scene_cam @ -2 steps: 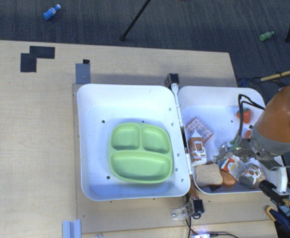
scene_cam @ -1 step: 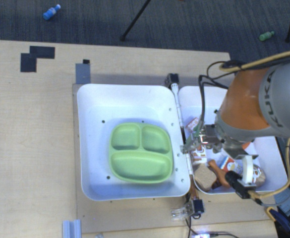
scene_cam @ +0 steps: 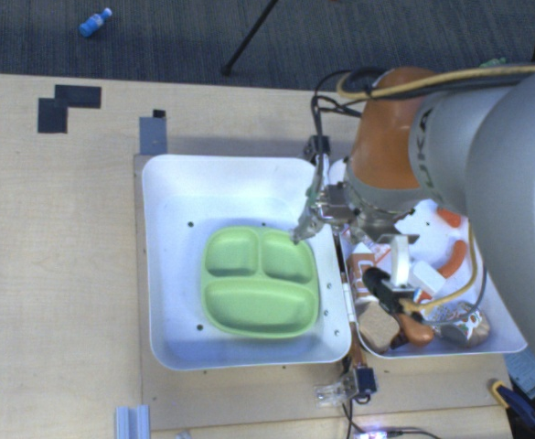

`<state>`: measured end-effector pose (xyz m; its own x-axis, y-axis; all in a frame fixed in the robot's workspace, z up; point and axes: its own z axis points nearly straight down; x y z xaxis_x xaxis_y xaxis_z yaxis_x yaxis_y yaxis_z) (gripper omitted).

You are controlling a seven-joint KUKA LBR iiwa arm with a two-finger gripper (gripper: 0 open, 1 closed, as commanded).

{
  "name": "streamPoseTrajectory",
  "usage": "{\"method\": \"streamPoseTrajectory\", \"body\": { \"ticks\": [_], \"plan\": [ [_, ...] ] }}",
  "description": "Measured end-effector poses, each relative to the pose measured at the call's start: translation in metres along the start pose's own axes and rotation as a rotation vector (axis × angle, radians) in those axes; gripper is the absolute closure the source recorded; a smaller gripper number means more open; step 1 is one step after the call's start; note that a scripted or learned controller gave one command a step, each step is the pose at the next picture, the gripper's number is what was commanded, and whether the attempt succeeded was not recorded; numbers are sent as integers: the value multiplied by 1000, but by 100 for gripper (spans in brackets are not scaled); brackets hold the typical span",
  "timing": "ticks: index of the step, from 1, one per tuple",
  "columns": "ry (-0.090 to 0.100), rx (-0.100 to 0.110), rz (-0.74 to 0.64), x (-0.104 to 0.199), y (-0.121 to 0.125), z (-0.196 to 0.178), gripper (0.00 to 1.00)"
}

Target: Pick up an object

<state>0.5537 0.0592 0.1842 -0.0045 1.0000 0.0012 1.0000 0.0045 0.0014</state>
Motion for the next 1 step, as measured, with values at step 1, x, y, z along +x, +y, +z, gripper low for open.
{"method": "streamPoseTrajectory", "body": {
  "ticks": [1],
  "plan": [
    [1, -2, -1, 97, -65, -137, 0]
  ]
}}
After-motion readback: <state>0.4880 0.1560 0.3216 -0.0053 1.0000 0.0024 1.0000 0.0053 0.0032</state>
